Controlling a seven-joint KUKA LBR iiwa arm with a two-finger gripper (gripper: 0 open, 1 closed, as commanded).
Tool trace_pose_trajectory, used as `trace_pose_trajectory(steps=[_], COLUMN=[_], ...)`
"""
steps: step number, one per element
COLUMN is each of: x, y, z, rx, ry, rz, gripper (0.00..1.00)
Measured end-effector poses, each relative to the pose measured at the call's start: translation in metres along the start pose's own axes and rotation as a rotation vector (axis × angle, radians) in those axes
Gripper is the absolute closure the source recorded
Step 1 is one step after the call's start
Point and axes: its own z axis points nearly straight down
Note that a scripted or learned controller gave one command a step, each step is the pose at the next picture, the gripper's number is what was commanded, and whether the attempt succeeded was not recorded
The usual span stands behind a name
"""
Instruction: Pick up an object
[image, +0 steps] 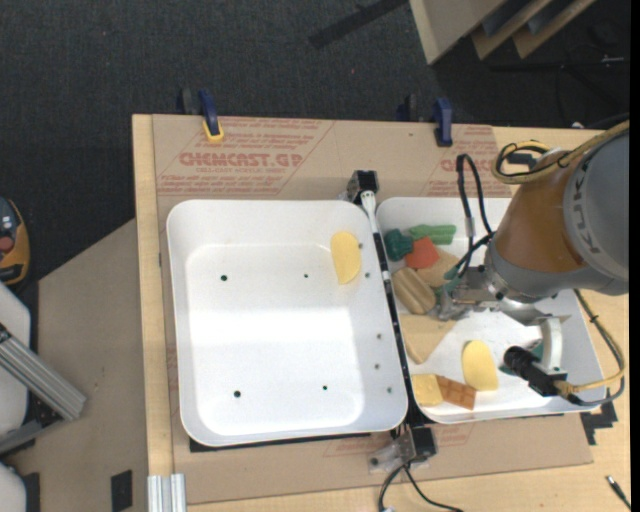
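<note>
My gripper (452, 298) is low in the right bin (560, 400), at its left-middle. It sits right beside a tan ridged piece (412, 290), and I cannot make out any object held in it. Behind it lie a red-orange piece (424, 254), a teal piece (398, 243) and a green piece (433, 232). In front of it lie a yellow lemon-like piece (479, 365), a tan wedge (420, 345), a small yellow block (427, 389) and a brown waffle-like piece (457, 395). A yellow oval piece (346, 258) rests in the left bin (200, 300), by its right wall.
The grey arm with its orange band (545, 230) covers the right bin's right half. Black cables (466, 190) loop over that bin's back edge. A raised divider (385, 290) separates the two bins. Blue clamps (442, 120) hold the board's far edge.
</note>
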Motion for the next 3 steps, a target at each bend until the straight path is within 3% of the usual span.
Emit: trace_pose_trajectory(steps=[1,2,3], x=[0.022,-0.035,0.048], y=[0.064,0.118,0.132], z=[-0.135,-0.116,-0.082], rx=[-0.002,0.008,0.018], ry=[0.006,0.004,0.011], rz=[-0.008,-0.001,-0.009], gripper=[1.0,1.0,1.0])
